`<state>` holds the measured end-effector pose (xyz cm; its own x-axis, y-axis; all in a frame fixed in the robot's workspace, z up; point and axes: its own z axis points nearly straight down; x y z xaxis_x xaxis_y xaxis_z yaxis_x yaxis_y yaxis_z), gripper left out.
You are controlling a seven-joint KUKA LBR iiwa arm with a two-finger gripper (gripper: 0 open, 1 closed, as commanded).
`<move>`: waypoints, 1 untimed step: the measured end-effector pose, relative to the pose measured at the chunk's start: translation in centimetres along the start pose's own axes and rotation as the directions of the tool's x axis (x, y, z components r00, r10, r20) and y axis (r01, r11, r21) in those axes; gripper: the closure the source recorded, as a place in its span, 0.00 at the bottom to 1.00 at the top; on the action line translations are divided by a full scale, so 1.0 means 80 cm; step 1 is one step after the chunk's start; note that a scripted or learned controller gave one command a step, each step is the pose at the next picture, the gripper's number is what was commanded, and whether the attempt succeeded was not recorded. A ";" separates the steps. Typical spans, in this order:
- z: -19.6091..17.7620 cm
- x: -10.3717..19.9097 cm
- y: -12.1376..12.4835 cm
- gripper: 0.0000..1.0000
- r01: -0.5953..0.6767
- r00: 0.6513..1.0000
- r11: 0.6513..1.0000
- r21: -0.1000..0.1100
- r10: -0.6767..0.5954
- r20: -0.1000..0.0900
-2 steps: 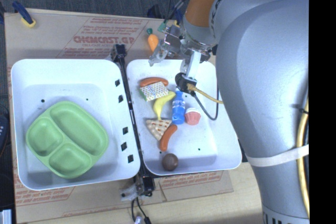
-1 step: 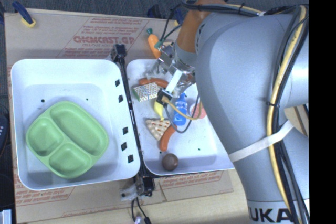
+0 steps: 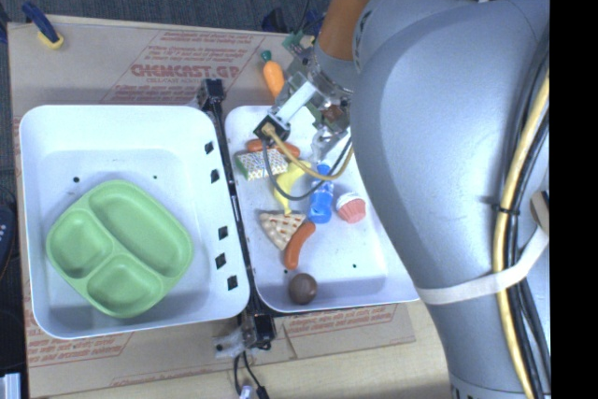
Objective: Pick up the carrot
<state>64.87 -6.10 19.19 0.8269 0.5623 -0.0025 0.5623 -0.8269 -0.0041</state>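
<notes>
The carrot (image 3: 272, 78), orange with a green top, lies on the cardboard just beyond the far rim of the right bin (image 3: 374, 280), outside both bins. My gripper (image 3: 327, 134) hangs over the far end of the right bin, to the right of the carrot and nearer the camera than it. Nothing shows the carrot touching the gripper. The wrist and the big grey arm hide the bin's right side.
In the right bin lie a green-and-white packet (image 3: 260, 164), a blue bottle (image 3: 320, 203), a red-and-white piece (image 3: 351, 208), a pizza slice (image 3: 279, 225), a sausage (image 3: 299, 243) and a brown ball (image 3: 301, 288). A green divided plate (image 3: 119, 248) sits in the left bin (image 3: 56, 131).
</notes>
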 end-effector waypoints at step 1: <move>-0.087 -0.051 0.054 0.00 0.562 0.827 0.827 -0.003 -0.562 0.001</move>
<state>63.93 -12.01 26.16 0.3682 0.9297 -0.0008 0.9297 -0.3682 -0.0020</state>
